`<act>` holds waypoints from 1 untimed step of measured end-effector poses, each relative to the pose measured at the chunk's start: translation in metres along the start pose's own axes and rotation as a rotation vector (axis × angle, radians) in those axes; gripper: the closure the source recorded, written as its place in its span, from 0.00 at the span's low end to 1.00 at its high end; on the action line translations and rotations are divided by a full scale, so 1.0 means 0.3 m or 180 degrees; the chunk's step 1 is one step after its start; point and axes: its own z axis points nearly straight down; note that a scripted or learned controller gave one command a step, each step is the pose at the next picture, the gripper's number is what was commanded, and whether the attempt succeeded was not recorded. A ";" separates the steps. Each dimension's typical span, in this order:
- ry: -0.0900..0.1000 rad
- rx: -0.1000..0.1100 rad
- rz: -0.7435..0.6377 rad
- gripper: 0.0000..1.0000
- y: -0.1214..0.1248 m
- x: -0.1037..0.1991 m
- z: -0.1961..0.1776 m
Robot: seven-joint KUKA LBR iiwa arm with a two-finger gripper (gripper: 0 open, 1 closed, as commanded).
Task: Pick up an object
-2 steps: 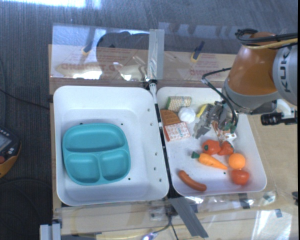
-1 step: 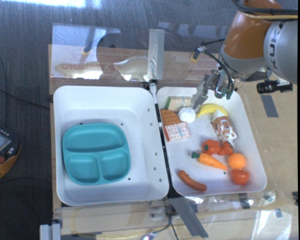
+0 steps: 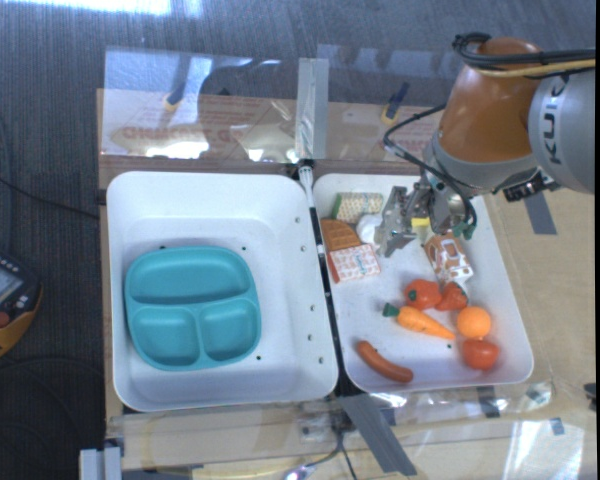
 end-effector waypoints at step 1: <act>-0.0004 -0.0004 -0.0686 1.00 0.112 -0.045 0.018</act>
